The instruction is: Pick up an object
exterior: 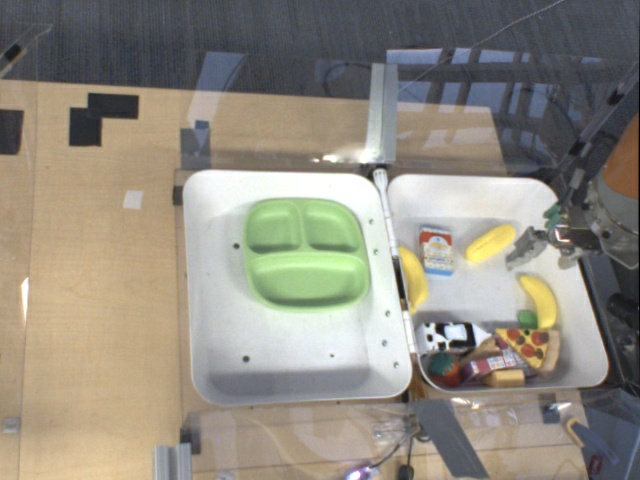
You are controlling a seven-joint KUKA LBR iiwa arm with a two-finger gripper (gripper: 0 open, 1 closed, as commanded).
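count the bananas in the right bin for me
2: one banana lies against the bin's left wall, another banana near its right wall. The cluttered front pile may hide more.

The arm (612,193) is grey with an orange band above the wrist; its hand (540,246) is grey metal with slim fingers.

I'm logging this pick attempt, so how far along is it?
Nothing looks picked yet: the toys still lie in the right bin. In hand: the gripper hangs open above that bin, between the yellow corn piece and a banana, gripping nothing. Descending, closing and lifting remain.
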